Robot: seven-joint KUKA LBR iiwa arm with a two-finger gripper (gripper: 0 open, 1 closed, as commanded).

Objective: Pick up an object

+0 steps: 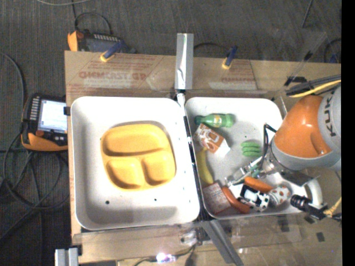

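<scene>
At the far left, on the floor beside the bench, lies one orange-and-black handheld pendant (45, 123) with a lit screen. On the bench stand two white bins side by side. The left bin (83, 204) holds one thing – a yellow tray (138, 155) with three compartments, lying flat near the bin's middle. Behind the bins, two clamps with blue and yellow handles, one clamp at left (110, 51) and one clamp at right (229, 57), grip the far edge of the brown board. The right bin (272, 108) holds several small things: one green bottle (215, 119) lying on its side near the far wall, one orange and white carton (210, 138) just in front of it, one yellow banana (204, 168) along the left wall, one green piece (251, 148) more to the right, one brown packet (213, 198) at the near left corner with a red sausage-like piece (235, 200) touching it, and one black and white toy (256, 198) beside that. An orange carrot-like piece (258, 183), long and narrow, lies just above the toy, at the place where the gripper (250, 173) reaches down from the grey and orange arm (302, 134) – whether its claw is apart or together I cannot tell.
</scene>
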